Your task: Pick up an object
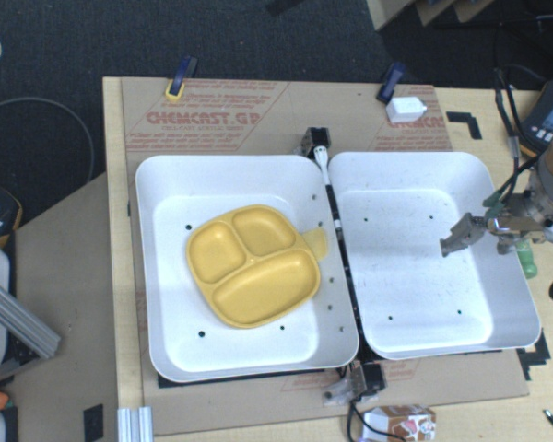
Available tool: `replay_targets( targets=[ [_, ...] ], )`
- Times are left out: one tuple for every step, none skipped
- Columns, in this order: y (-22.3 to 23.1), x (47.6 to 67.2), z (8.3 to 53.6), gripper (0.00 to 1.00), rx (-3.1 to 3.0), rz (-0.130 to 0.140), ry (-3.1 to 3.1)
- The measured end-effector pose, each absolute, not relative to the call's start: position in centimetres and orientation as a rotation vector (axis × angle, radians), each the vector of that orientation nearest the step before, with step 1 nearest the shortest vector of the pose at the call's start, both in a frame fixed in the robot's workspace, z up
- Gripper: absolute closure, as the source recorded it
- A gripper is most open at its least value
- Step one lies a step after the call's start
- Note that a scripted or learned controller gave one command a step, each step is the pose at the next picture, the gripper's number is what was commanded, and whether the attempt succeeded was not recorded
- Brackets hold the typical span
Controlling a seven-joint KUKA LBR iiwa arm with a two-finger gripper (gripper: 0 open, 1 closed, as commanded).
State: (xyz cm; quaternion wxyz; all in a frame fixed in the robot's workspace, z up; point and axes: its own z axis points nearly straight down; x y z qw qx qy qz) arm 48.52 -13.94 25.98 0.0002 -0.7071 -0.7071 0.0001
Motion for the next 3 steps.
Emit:
replay_targets(
  targets=[
    [-8.5, 48.1, 41.6, 0.00, -2.224, -0.023, -2.242],
    [-8.8, 48.1, 41.7, 1.00, -2.224, -0.005, -2.227],
    [-2.3, 47.9, 33.6, 1.00, -2.207, 0.009, -2.223]
  ],
)
